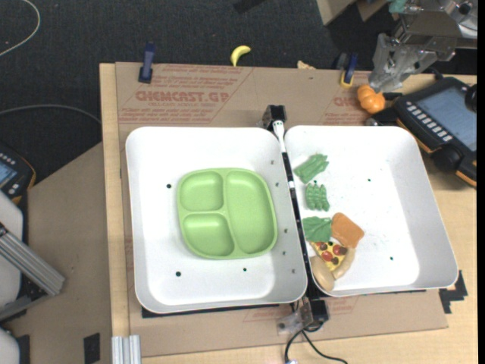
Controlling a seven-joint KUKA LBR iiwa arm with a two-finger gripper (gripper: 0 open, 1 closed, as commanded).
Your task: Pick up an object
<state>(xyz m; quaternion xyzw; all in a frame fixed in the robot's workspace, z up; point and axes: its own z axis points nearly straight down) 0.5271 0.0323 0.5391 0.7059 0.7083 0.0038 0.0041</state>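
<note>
Seemingly, hand (395, 65) hovers well beyond pizza slice (332, 255).

Pale green tray (226, 211) is sitting bright against the white left bin (151, 173). In the white right bin (394, 173), three green pieces (311, 167) are showing beside an orange slab (348, 229) and a red-and-yellow pizza slice (332, 255).

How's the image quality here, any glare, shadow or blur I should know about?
Camera view: even overhead light, no harsh glare on the two white bins; soft shadows under the green divided plate and the toy food along the right bin's left side. The gripper at top right looks slightly soft; the dark floor is dim.
</note>
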